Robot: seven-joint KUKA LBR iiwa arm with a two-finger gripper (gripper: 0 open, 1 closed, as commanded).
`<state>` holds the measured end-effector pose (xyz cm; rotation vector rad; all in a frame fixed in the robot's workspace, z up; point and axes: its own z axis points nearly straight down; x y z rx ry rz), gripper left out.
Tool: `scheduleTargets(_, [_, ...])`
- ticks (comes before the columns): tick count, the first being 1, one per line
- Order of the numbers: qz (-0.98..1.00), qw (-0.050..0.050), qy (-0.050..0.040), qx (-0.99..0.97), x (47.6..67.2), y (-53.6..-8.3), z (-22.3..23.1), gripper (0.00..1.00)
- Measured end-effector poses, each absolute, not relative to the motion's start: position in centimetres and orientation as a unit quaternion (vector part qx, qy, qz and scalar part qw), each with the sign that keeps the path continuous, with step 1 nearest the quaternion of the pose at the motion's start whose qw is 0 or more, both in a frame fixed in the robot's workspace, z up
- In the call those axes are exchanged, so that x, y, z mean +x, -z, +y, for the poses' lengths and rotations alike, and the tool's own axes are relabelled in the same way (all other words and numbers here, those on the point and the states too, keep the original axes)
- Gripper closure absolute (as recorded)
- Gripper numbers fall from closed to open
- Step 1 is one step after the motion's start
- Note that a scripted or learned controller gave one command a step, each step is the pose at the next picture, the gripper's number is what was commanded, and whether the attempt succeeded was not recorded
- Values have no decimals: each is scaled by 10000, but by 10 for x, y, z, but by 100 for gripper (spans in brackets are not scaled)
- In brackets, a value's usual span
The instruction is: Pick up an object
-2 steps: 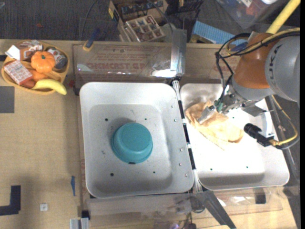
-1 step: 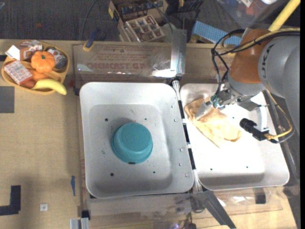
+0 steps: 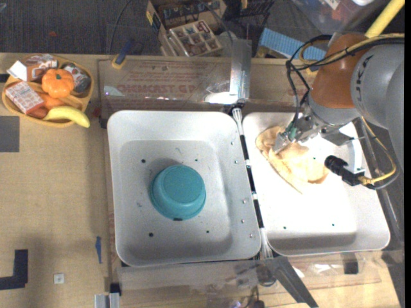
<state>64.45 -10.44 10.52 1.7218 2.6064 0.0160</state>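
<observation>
A teal bowl (image 3: pixel 178 192) lies upside down in the middle of the left bin (image 3: pixel 128 133). In the right bin (image 3: pixel 334 230) a flat tan, flatbread-like piece (image 3: pixel 294 164) lies near the back left corner. My gripper (image 3: pixel 284 142) is down on the back edge of that tan piece, reaching from the arm at the upper right. A black cylindrical part (image 3: pixel 338 168) juts out beside the wrist, just right of the tan piece.
A yellow bowl (image 3: pixel 45 90) with toy fruit, a banana and an orange pumpkin, stands on the bench at the far left. Cardboard and clear plastic (image 3: pixel 173 85) lie behind the bins. Cables hang off the arm over the right bin's right side.
</observation>
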Motion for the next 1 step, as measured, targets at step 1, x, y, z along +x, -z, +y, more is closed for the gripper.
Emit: scheduleTargets(1, [9301,30,-9,3674,668,-208,-25,100])
